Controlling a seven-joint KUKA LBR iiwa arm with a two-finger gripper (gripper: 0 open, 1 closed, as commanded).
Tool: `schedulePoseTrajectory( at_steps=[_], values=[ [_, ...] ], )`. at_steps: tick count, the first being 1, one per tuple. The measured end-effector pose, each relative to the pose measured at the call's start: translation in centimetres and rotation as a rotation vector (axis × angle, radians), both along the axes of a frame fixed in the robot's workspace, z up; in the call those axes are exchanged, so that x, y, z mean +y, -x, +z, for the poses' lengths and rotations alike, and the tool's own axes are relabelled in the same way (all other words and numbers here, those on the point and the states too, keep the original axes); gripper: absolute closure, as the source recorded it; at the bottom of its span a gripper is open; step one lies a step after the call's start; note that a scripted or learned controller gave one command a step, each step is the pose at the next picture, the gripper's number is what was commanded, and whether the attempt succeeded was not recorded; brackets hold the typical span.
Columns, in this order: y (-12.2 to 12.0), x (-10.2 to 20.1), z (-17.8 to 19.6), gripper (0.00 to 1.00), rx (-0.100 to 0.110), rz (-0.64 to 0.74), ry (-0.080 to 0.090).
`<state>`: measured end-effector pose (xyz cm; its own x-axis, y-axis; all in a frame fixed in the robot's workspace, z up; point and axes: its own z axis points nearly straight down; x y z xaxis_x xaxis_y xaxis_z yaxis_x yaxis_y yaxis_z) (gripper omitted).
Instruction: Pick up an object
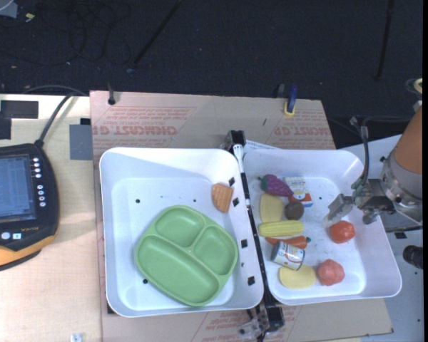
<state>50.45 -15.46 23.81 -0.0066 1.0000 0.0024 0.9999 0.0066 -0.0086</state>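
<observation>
Nearest the camera, the left shallow white bin holds a green three-compartment plastic plate lying flat. An orange wedge-shaped toy leans against this bin's right wall, apart from the plate.

The right shallow white bin carries the loose items. Along its near side lie a pale yellow flat piece and, just beside it, a round red toy fruit. Behind these sit a small printed can on its side, a yellow corn-shaped toy, a small brown ball, a pale yellow block, a purple grape-like toy and a white carton.

A red tomato-shaped toy lies toward the right wall. The gripper hangs just above it, fingers spread apart, holding nothing.
</observation>
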Motion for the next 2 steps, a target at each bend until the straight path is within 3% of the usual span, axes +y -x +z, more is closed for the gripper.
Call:
schedulePoseTrajectory(
  at_steps=[1, 2],
  values=[
    [-2.8, -3.7, -11.7, 0.00, -0.005, 0.001, 0.000],
    [1.6, -0.9, -14.5, 0.00, -0.008, -0.001, 0.003]
  ],
)
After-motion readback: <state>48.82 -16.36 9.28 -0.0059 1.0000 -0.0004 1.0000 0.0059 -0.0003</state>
